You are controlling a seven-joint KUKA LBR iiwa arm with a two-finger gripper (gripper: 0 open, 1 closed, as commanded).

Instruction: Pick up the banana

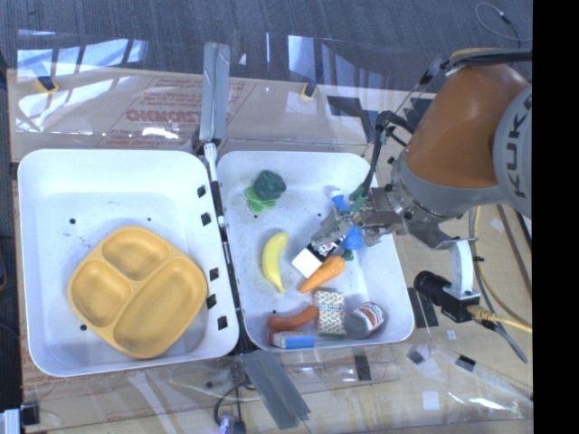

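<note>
Honestly, I can't tell the claw's point(348, 233) state, and descending there risks snagging the carrot point(322, 275), missing the banana point(274, 260) beyond.

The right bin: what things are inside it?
Inside the right bin lie a banana, broccoli, a carrot, a sausage and small toys. The gripper hides whatever lies under it.

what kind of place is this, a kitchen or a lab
Most likely a robot lab test bench, not a kitchen: a grey and orange robot arm reaches over two shallow white plastic bins, taped to a board, holding toy food such as a small yellow banana.
</note>
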